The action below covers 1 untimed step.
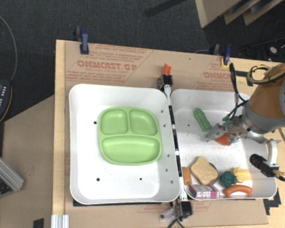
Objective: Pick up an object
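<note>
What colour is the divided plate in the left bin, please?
Light green; the divided plate shows clearly in the camera view.

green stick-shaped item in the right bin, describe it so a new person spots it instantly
Start at the right white bin, the one without the green divided plate. In its upper half, just left of the gripper, lies a green elongated piece, tilted diagonally, alone on bare floor. The other toys cluster along the bin's bottom edge; the darker green piece there is lumpy, not long.

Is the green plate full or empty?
Empty. The green plate in the left bin shows three bare sections with nothing lying in them.
</note>
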Available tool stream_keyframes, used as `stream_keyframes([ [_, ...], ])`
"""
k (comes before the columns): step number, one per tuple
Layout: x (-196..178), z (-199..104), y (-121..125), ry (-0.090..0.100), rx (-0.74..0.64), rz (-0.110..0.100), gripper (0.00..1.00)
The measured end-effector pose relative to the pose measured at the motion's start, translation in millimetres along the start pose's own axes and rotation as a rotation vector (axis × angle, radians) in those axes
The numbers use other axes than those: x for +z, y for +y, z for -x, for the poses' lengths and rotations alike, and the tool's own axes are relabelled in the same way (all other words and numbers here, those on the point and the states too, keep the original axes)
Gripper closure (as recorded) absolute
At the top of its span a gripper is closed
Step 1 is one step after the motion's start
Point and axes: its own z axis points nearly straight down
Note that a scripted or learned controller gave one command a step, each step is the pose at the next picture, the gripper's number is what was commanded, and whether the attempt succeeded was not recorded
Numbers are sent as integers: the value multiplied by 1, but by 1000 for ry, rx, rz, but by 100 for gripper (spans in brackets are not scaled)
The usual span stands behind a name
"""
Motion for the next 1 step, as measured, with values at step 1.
stream_keyframes([
  [1, -11, 3, 2, -4, 2, 5, 100],
])
